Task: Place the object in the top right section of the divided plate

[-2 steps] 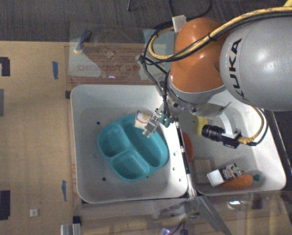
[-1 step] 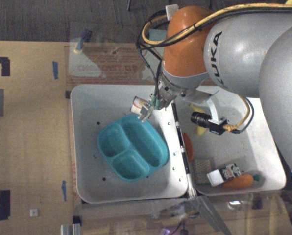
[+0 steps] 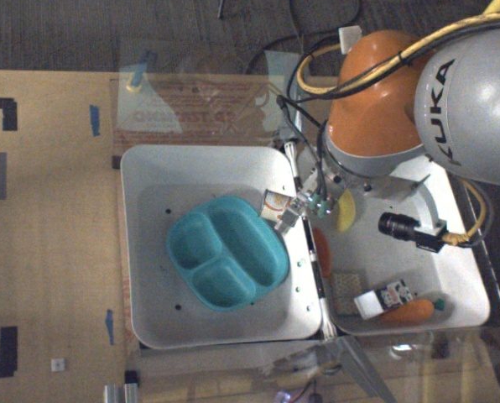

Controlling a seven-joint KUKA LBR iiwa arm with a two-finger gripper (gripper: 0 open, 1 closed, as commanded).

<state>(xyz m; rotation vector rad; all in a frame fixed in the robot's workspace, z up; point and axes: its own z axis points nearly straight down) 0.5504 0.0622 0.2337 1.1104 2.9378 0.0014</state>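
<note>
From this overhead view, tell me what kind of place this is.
Probably a robotics lab test bench, not a kitchen. A KUKA arm reaches over two white bins, the wooden bench carries tape markers, and loose cables run across grey carpet behind.

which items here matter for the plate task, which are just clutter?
Job:
- teal plate, left bin
- small can at the gripper, by the plate's top right section

Clutter, right bin:
- carrot
- white box
- yellow piece
- red piece
</note>
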